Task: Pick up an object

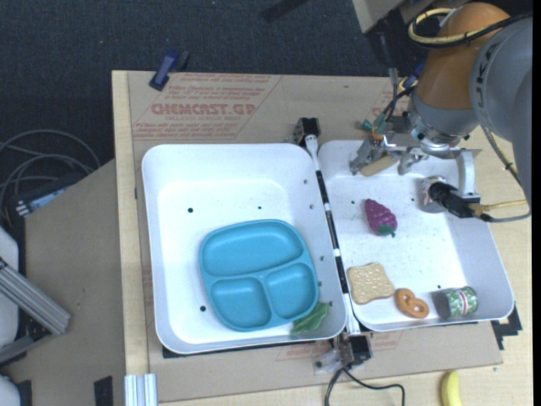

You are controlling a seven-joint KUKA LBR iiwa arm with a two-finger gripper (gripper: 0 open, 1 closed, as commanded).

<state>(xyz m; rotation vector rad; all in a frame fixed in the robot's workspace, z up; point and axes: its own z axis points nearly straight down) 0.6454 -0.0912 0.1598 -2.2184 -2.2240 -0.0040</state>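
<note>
1. Two shallow white bins are seen side by side on the bench: the left bin and the right bin.
2. A blue divided plate is laid in the left bin, with a green leafy item touching its lower right edge.
3. In the right bin, a purple grape bunch is placed near the middle, well apart from the front row.
4. Along the front of that bin, a slice of toast, a pretzel and a green can are lined up.
5. The gripper is positioned over the right bin's back edge, above the grape bunch and apart from it.
6. Whether its jaws are spread or pressed together cannot be told; nothing is seen between them.
</note>
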